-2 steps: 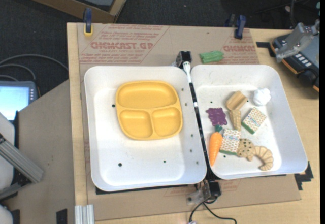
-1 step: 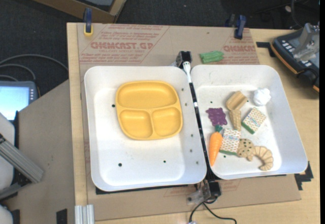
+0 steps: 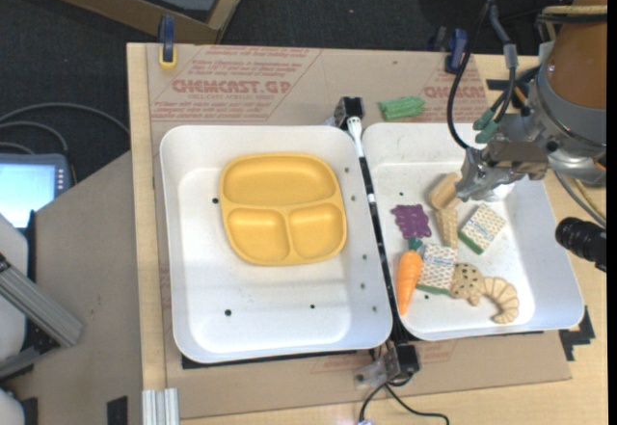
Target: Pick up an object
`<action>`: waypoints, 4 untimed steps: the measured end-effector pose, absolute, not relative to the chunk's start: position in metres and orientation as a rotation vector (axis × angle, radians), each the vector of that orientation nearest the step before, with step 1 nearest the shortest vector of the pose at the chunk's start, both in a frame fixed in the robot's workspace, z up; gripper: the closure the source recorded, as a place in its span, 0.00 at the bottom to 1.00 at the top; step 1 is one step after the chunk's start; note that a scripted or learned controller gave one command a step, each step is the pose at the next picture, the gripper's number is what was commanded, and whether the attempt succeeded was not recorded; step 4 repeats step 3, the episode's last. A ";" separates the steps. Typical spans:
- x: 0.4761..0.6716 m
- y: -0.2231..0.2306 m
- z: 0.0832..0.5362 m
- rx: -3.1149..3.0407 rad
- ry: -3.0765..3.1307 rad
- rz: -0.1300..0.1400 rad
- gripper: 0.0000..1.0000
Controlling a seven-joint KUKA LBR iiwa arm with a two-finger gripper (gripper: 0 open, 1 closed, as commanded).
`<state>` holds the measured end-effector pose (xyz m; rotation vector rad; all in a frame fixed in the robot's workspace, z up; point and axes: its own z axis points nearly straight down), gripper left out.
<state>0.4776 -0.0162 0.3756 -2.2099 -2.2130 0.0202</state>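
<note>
Hand (image 3: 479, 184) is positioned low over the right bin (image 3: 549, 317); bread piece (image 3: 443, 193) lies just left of it, long axis slanted; hand's state cannot be told.

Two white bins (image 3: 193, 317) seen as smooth, faintly glossy plastic, yellow divided tray (image 3: 283, 206) seen as matt plastic, bench (image 3: 241, 81) topped with printed brown cardboard, end effector (image 3: 482, 184) seen as dull grey metal
</note>
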 end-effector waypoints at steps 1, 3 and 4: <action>0.478 0.058 0.317 -2.208 -2.224 0.009 1.00; 0.478 0.083 0.301 -2.209 -2.225 0.006 1.00; 0.478 0.083 0.301 -2.209 -2.225 0.006 1.00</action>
